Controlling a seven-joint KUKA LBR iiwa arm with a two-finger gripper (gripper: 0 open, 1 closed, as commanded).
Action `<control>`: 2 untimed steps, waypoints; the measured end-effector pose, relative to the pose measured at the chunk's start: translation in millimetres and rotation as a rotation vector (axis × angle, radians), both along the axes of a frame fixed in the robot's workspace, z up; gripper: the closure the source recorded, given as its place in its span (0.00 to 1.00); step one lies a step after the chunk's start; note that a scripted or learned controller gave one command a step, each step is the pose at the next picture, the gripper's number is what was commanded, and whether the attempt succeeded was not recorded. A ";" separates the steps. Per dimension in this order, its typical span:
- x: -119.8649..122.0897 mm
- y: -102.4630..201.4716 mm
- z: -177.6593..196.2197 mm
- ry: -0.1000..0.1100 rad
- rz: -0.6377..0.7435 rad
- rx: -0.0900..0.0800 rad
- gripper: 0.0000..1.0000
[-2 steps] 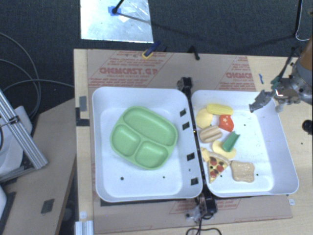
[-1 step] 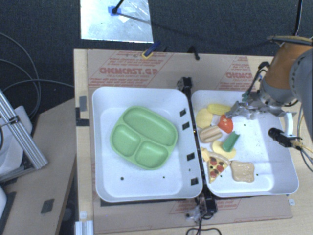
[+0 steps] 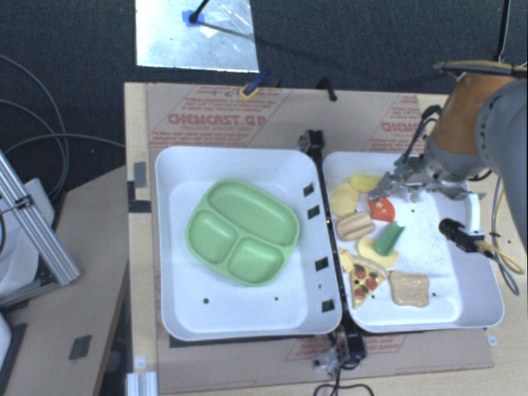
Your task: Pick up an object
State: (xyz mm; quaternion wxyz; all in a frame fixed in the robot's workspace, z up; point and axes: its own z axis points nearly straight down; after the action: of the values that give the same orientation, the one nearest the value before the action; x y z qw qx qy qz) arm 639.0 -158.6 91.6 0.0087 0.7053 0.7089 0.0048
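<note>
Tan and toast-shaped, a toy bread slice [image 3: 409,288] lies nearest in the right-hand shallow white bin [image 3: 481,310], with a toy pizza wedge [image 3: 365,280] just beside it toward the divider. Farther in, a green toy block [image 3: 388,238] is tilted across a pale yellow curved piece [image 3: 378,259], and a tan-and-pink hot-dog toy [image 3: 355,225] lies next to them. Beyond these a small red toy piece [image 3: 381,209] is seen, flanked by two yellow rounded toys [image 3: 345,198] nearer the far wall. The left-hand shallow white bin [image 3: 186,316] carries a green three-compartment plastic plate [image 3: 243,231], well apart from the toys.

The grey two-finger gripper [image 3: 388,190] is lowered over the far part of the right bin, its tip just above or touching the red piece – which of the two cannot be settled from this slant. Whether it is released or clenched cannot be told, and nothing is shown to be held.

The step in hand is judged to be the approach to a grasp, with the red piece the likely target. A straight descent would be called for next – and, since the yellow toys and the hot-dog toy crowd close, care would be needed so that a neighbour is not pinched or pushed aside before the closing and the lift.
</note>
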 end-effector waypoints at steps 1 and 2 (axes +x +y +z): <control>2.6 1.0 13.6 -0.004 0.001 0.004 1.00; -62.3 11.3 0.6 -0.005 -0.005 -0.001 1.00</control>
State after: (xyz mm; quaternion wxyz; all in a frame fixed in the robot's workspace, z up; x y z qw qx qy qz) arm 576.7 -147.3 92.2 0.0108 0.7068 0.7073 0.0062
